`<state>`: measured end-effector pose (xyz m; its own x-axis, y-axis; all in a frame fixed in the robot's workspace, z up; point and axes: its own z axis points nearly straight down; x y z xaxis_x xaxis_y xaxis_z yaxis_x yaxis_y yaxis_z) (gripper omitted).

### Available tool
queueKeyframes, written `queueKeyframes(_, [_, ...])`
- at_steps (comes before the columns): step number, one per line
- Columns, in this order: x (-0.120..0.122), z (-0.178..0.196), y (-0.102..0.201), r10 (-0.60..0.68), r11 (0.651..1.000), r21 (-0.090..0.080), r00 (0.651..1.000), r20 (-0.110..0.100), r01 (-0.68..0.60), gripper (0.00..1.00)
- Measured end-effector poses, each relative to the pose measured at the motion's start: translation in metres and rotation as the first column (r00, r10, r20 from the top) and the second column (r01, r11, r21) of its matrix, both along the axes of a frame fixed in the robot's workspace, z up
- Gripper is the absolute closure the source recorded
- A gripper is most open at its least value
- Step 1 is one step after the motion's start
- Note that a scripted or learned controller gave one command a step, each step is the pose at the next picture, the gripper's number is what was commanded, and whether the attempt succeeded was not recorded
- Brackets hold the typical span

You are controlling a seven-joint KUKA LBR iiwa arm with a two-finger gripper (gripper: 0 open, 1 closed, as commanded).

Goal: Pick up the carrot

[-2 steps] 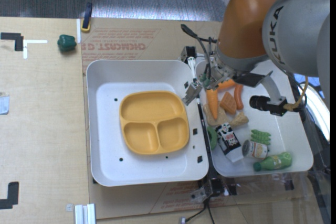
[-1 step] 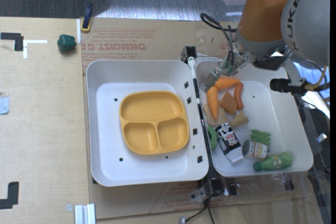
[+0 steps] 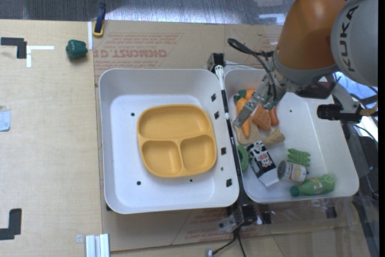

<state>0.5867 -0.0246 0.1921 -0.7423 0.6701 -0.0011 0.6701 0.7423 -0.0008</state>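
You have the hand down in the right bin, low over the heap of toy food at that bin's left wall. The carrot seems to be the orange piece lying right at the fingertips, among other orange and tan items, with a bit of green just beside it toward the bin's far corner. From this slanted view you cannot tell whether the fingers are spread or closed, nor whether anything sits between them, so treat the grasp as unconfirmed.

As a judgement: the reach looks done, and the arm is where it needs to be. What is left is the grip itself and the lift clear of the bin. Nothing orange is raised above the heap yet.

The left bin holds the yellow divided plate. Nearer the front of the right bin lie a small milk carton, a can and a green bottle, well clear of the hand.
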Motion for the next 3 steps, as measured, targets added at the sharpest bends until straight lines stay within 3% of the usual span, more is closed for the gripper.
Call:
queueKeyframes(1, [0.012,-0.001,-0.010,-0.347,0.938,-0.001,0.938,0.002,0.347,0.00])
queueKeyframes(2, [-0.017,-0.001,0.013,-0.412,0.911,-0.001,0.911,-0.003,0.412,0.00])
queueKeyframes(3, [0.008,-0.001,-0.049,-0.722,0.692,-0.001,0.692,0.002,0.722,0.00])
